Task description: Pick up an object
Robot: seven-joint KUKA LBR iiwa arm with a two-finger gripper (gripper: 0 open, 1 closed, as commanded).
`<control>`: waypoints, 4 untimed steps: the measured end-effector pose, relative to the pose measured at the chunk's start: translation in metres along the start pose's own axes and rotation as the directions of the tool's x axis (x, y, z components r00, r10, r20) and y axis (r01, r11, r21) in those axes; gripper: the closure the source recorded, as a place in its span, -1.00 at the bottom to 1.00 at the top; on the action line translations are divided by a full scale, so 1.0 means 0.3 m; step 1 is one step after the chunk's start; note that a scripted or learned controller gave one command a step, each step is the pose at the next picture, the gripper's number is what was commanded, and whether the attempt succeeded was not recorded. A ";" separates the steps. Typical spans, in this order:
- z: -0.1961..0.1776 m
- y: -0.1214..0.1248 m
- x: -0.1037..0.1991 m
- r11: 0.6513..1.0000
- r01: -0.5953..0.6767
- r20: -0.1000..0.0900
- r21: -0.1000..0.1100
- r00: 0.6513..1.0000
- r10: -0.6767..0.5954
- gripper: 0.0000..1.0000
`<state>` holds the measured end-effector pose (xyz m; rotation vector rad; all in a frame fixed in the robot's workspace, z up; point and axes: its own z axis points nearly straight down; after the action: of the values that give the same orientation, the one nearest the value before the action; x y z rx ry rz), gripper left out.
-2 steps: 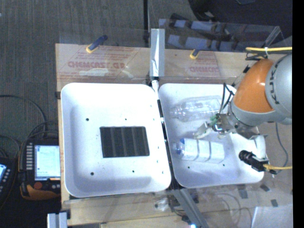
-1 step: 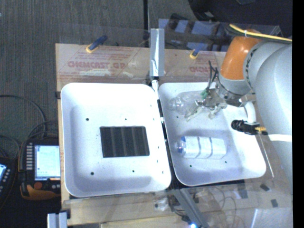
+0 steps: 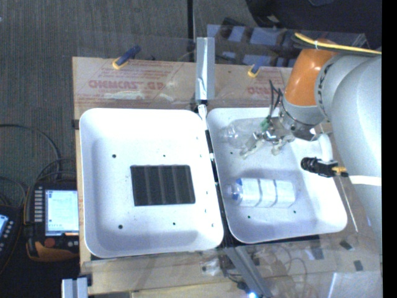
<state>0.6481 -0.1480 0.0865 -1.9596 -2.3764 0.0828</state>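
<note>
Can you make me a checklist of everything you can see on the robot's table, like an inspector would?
Surface: wooden bench bearing two white bins, left bin and right bin.
Job's things: clear plastic bottle lying on its side in the right bin; dark ribbed panel flat in the left bin.
Clutter: clear crumpled plastic at the right bin's far corner.
Grippers: gripper low over the right bin's far part; fingers unclear.
Cables: yellow cable over the arm.
Surroundings: handheld screen on the floor at left.
</note>
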 end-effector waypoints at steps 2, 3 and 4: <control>-0.198 -0.199 -0.111 0.984 -0.152 0.007 -0.092 0.988 0.153 -1.00; -0.026 -0.418 -0.131 0.989 -0.103 0.011 -0.104 0.994 0.105 -1.00; -0.020 -0.438 -0.134 0.993 0.002 0.028 -0.119 1.000 0.002 -1.00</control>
<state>0.5278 -0.2125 0.1025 -2.0218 -2.4527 -0.0330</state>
